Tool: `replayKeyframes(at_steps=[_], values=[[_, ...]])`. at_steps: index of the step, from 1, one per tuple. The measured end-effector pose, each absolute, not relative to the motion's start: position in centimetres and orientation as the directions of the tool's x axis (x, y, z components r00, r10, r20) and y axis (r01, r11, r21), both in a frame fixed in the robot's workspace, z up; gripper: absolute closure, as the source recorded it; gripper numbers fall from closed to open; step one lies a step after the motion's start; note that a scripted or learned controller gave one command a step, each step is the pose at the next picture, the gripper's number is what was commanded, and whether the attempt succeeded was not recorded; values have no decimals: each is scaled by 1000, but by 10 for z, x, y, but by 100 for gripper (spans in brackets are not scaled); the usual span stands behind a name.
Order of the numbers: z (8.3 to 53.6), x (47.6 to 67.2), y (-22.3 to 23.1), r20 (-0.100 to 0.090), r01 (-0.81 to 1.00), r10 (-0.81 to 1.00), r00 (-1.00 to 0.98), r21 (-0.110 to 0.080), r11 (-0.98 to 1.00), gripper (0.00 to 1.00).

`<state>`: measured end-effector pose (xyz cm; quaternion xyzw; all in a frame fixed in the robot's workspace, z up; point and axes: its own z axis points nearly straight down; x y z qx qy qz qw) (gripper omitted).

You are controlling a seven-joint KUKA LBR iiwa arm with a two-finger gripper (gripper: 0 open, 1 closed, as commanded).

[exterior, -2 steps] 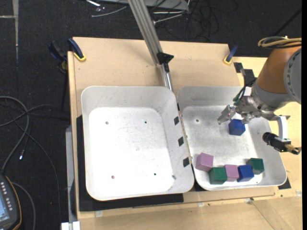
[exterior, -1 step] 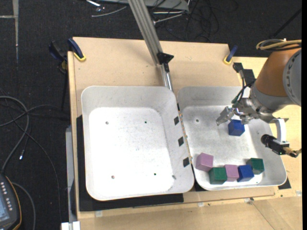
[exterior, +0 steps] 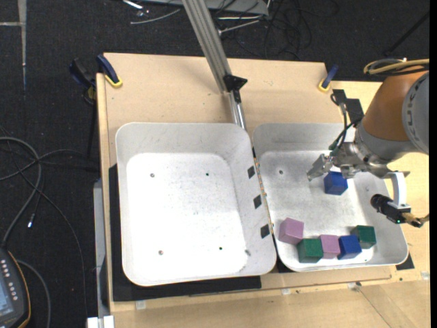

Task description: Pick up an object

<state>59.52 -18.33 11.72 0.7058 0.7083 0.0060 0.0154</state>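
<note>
My gripper [exterior: 325, 169] hangs over the middle of the right bin [exterior: 293, 149], reaching in from the right. A blue cube [exterior: 335, 184] lies directly under and beside it, touching or nearly touching it; I cannot tell whether the cube is gripped. Along the bin's front edge lie a pink cube [exterior: 291, 230], a green cube [exterior: 310, 249], a second pink cube [exterior: 330, 245], a second blue cube [exterior: 349, 246] and a second green cube [exterior: 366, 236].
The left bin [exterior: 181, 200] sits beside the right one, with a raised rim between them. A slanted metal pole [exterior: 213, 43] runs from the top down to the bins' shared back corner. Clamps [exterior: 109, 72] sit on the bench's back corners.
</note>
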Motion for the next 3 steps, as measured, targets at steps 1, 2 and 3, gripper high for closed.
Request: replayKeyframes(at_steps=[1,2,3], values=[[115,581,-184,-16,1000,1000,-3,31,4,0],[133,614,-154,-2,1000,1000,-6,9,6,0],[119,596,-166,-8,1000,1000,-5,22,5,0]])
